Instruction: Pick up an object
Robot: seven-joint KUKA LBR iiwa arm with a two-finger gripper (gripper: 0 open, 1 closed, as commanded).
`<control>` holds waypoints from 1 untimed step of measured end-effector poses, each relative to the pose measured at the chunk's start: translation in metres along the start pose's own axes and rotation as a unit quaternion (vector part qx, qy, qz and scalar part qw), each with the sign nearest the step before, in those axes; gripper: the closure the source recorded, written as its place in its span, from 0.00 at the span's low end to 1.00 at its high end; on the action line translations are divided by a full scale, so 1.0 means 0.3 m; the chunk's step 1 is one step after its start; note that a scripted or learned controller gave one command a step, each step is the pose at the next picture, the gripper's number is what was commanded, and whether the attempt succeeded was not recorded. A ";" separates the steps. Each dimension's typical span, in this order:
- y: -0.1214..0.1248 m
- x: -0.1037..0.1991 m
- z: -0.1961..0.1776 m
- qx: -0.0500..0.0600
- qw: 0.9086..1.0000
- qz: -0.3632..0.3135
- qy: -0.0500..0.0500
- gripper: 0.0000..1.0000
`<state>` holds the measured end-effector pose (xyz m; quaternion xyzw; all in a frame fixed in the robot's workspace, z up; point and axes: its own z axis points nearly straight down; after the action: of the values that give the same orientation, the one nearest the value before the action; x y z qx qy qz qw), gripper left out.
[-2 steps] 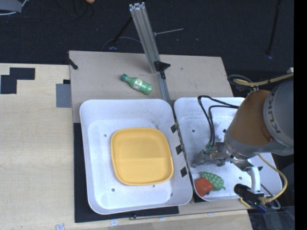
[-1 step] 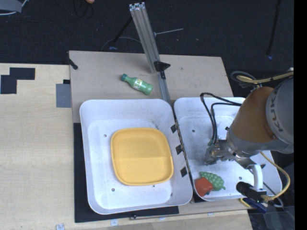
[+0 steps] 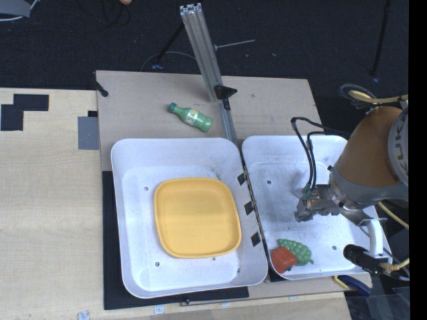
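White plastic bins sit side by side on the bench: the left bin [image 3: 130, 179] carries a yellow plate [image 3: 197, 217], the right bin [image 3: 273, 172] a red-and-green toy vegetable [image 3: 288, 255] near its lower edge. At centre right, the gripper [image 3: 304, 212] hangs over the right bin's floor, apart from the toy. A green bottle [image 3: 191, 117] lies on the bench above the bins.

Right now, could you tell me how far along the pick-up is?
Nothing looks picked yet. The gripper is low in the right bin, apart from the red and green toy by the near rim. The yellow plate lies in the left bin. Grasping and lifting are left.
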<state>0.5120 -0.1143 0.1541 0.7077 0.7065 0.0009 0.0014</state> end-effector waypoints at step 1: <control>0.010 0.026 -0.152 0.000 1.000 -0.001 0.000 1.00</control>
<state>0.5148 -0.1065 0.1998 0.7070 0.7072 0.0012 0.0014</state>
